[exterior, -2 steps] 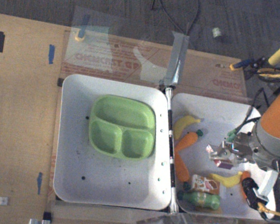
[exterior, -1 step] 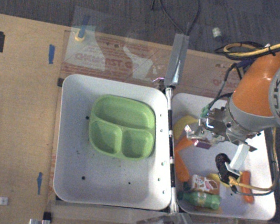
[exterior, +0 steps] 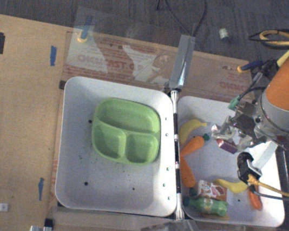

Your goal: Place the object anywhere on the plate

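The green plate [exterior: 126, 131] lies in the left bin [exterior: 74, 144], a little toward twelve o'clock of that bin's middle, its three compartments bare. Everything that could be moved sits in the right bin [exterior: 275, 216]: a yellow banana [exterior: 192, 128] at the bin's ten o'clock corner, an orange carrot [exterior: 192, 145] just beside it, a second carrot [exterior: 187, 172] below along the divider, a small red carton [exterior: 212, 190] and a green bottle [exterior: 207, 205] at six o'clock, and another banana [exterior: 233, 186] with a small orange piece [exterior: 254, 200] toward four o'clock.

The gripper [exterior: 233, 133] hangs over the right bin at roughly its twelve o'clock, with a small purple object [exterior: 228, 147] right under its tip. Whether the fingers are wide, narrow or closed on that purple piece I cannot tell; the metal parts overlap it in this slanted view.

My reading is that the pick is in hand and nothing is on the plate yet. If the purple piece is the target, the next move calls for a secure grasp, a lift clear of the bin wall and the divider, then a carry toward nine o'clock to above the plate, and a release over any compartment. The risk is the object slipping free during the lift.
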Action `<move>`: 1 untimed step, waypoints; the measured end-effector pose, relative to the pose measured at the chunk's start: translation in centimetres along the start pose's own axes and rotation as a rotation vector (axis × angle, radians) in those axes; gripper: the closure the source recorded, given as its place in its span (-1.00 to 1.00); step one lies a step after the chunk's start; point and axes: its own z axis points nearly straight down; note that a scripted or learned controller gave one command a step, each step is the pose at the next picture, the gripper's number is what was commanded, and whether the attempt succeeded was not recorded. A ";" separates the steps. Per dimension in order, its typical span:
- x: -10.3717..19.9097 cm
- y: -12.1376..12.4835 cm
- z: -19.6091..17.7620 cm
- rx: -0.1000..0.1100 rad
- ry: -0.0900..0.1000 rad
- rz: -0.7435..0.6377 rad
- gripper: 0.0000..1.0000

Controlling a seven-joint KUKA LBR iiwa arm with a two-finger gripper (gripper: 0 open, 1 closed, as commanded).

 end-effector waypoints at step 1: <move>6.8 3.9 5.9 0.000 0.000 0.146 1.00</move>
